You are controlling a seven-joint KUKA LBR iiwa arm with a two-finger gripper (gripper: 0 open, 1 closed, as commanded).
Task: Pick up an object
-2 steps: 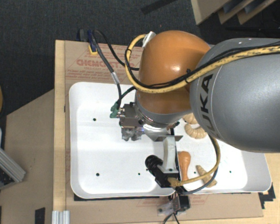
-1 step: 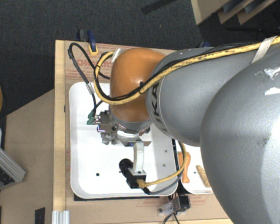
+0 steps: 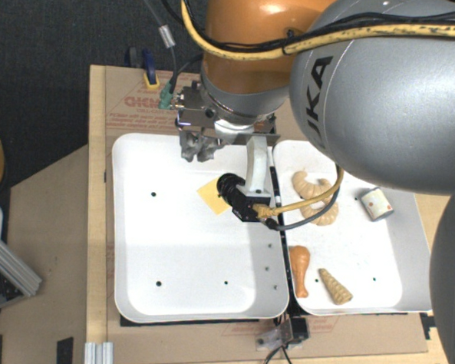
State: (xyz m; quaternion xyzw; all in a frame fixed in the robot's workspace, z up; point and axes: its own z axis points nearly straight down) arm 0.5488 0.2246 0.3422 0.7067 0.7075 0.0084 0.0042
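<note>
My gripper (image 3: 199, 151) hangs over the far part of the left bin (image 3: 154, 242), near its back wall, under the orange band of the arm. A flat yellow piece (image 3: 211, 196) lies on the bin floor just in front and to the right of the gripper, partly hidden by the robot's own black fitting. I see nothing held in the gripper.
The right bin (image 3: 391, 264) holds two pale croissant-like pieces (image 3: 310, 185) (image 3: 323, 214), a small white block (image 3: 374, 203), an orange drumstick shape (image 3: 299, 268) and a tan cone (image 3: 335, 286). The big grey arm covers the right bin's far side.
</note>
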